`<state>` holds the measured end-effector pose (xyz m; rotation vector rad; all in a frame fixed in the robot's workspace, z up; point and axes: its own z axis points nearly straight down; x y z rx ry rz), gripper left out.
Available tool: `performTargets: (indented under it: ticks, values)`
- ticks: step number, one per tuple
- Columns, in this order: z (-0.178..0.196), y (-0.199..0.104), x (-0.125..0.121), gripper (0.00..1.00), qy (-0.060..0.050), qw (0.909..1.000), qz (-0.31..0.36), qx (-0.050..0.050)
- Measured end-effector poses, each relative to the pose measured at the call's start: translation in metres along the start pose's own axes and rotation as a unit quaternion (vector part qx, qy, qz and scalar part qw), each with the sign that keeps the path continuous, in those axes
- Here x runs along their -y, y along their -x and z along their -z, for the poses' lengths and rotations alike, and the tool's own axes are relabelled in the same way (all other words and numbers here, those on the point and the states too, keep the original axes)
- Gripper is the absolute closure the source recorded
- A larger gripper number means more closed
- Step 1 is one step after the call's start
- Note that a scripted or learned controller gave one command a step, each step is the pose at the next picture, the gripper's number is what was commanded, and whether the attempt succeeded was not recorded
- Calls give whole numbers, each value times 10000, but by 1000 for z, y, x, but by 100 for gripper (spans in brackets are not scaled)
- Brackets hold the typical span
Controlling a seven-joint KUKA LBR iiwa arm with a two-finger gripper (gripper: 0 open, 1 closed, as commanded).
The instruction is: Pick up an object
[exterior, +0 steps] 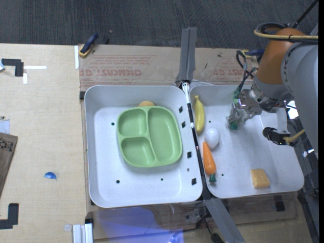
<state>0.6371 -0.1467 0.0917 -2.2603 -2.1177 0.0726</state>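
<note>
My gripper [236,118] hangs over the upper middle of the right bin [283,184], pointing down and to the left. A yellow banana [199,113] lies along that bin's left wall, some way left of the gripper. Below the banana sits a white egg [211,136], and below the egg lies an orange carrot [209,159] with a green top. A yellow block [260,178] rests near the bin's front right. A small green bit [233,126] shows at the gripper's tip; I cannot make out what it is.
The left bin [101,181] holds a green divided plate [150,135], with a small orange-yellow thing [146,104] peeking out behind its far rim. A grey divider bar [188,54] rises between the bins. The arm's orange band [276,59] and cables stand over the right bin's far right corner.
</note>
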Motion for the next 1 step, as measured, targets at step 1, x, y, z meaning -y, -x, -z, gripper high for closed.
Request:
performTargets:
  ticks: [1]
  values:
    - [182,-32,-9,100,318,9982,513,4]
